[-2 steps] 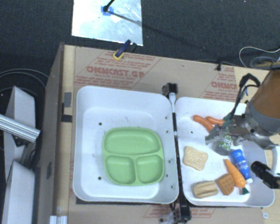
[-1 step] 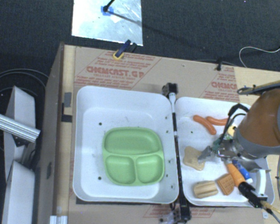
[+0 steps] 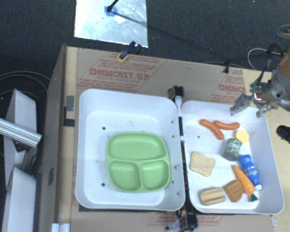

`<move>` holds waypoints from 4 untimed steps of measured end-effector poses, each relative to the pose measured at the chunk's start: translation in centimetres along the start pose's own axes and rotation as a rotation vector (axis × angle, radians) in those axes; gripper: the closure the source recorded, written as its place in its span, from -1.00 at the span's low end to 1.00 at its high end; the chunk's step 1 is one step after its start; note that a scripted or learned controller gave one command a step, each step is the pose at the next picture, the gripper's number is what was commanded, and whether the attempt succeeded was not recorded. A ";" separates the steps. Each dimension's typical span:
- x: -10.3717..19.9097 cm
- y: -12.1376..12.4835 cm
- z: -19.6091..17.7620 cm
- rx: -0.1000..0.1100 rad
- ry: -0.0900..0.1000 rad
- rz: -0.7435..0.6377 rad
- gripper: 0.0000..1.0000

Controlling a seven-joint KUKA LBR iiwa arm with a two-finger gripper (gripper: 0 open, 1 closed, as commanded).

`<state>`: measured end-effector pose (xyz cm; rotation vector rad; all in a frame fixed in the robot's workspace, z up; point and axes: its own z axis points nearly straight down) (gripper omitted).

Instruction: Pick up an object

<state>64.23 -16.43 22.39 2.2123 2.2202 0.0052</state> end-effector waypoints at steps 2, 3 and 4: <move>3.1 -6.1 13.9 0.007 0.003 0.002 -1.00; 4.4 -9.5 13.9 0.007 0.003 0.003 -1.00; 1.2 -2.6 13.9 0.004 0.001 0.000 -1.00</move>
